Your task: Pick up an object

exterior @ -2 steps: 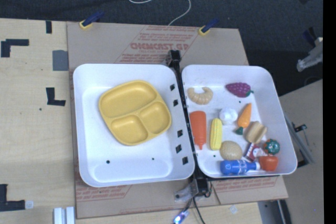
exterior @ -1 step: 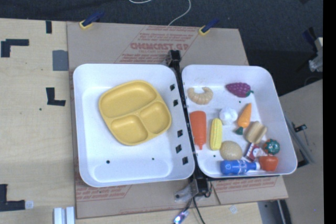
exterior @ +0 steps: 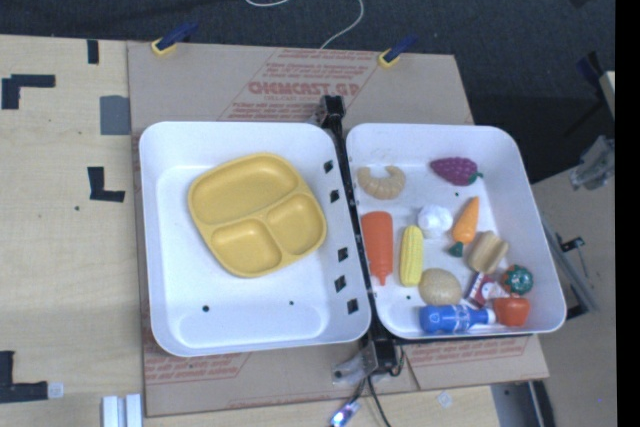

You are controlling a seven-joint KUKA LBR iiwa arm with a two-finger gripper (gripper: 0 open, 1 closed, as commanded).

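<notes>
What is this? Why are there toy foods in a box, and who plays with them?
A camera above a bench looks down on two white bins. The left bin holds a yellow plate with sections. The right bin holds toy food: a long carrot, corn, a croissant, purple grapes, a potato, a blue bottle and more. A robot arm is meant to pick one toy up. Right now all the toys lie in their bin; nothing is being held.

Even, soft overhead light, faint shadows, slightly blurry picture throughout.
</notes>
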